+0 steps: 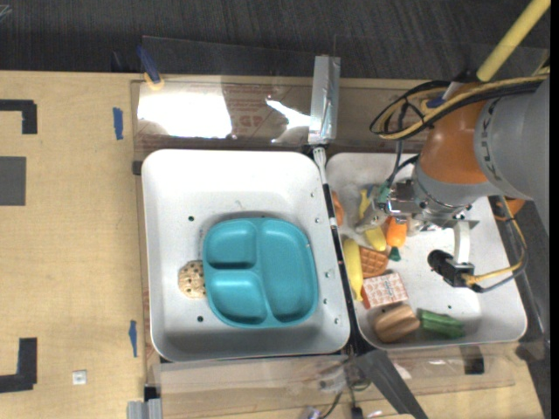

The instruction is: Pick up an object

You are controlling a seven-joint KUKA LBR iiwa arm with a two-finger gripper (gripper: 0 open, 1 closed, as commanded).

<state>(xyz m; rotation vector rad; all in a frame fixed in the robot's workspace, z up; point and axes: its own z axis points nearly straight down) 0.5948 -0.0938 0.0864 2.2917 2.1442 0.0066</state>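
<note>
Right bin (502,317), front edge: bun (396,322) beside a green piece (441,324), waffle (383,290) just behind. Further back along the left wall: banana (352,264), waffle cone (374,259), an orange piece (396,232). Left bin (175,190): teal divided plate (259,270), cookie (191,278) touching its left rim. Gripper (397,203) sits over the back of the toy pile, right above the orange piece and cone; can't tell its state, and nothing is visibly held. Arm (489,142) comes in from back right.
</note>
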